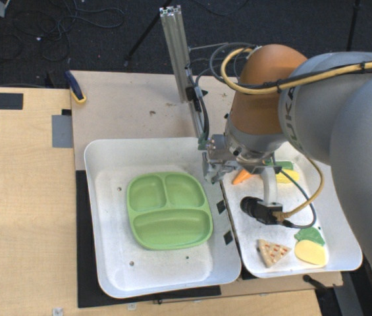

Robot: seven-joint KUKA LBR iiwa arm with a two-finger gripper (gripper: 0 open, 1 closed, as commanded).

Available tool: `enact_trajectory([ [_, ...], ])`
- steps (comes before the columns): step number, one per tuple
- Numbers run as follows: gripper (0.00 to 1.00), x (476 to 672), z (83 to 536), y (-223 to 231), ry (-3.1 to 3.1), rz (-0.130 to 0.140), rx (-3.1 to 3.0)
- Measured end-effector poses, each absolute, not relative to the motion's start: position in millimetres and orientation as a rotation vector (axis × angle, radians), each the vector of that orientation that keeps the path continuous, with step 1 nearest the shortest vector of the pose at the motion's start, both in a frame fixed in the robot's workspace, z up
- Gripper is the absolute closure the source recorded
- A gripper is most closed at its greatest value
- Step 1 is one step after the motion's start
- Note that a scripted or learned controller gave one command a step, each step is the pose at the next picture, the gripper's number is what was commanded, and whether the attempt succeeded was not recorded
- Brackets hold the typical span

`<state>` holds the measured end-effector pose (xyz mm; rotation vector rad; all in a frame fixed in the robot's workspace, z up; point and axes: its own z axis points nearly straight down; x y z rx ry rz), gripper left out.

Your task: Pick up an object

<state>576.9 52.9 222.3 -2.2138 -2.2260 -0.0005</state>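
The grey arm with its orange band reaches in from the right and covers much of the right bin. Its gripper hangs low over the seam between the two bins, near the right bin's back left corner. An orange carrot-like piece lies just right of the gripper, partly under the wrist. A pizza slice toy and a yellow fruit with a green leaf lie at the front of the right bin. A yellow-green piece peeks out behind the wrist.
A green divided plate sits in the middle of the left bin. An aluminium post rises behind the bins. A black connector with cables hangs from the wrist over the right bin.
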Motion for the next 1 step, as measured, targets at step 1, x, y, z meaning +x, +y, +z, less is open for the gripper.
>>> enact_trajectory([
  [1, 1.0, 586.9, 229.7, 104.6, -2.226, 0.0, -2.214],
])
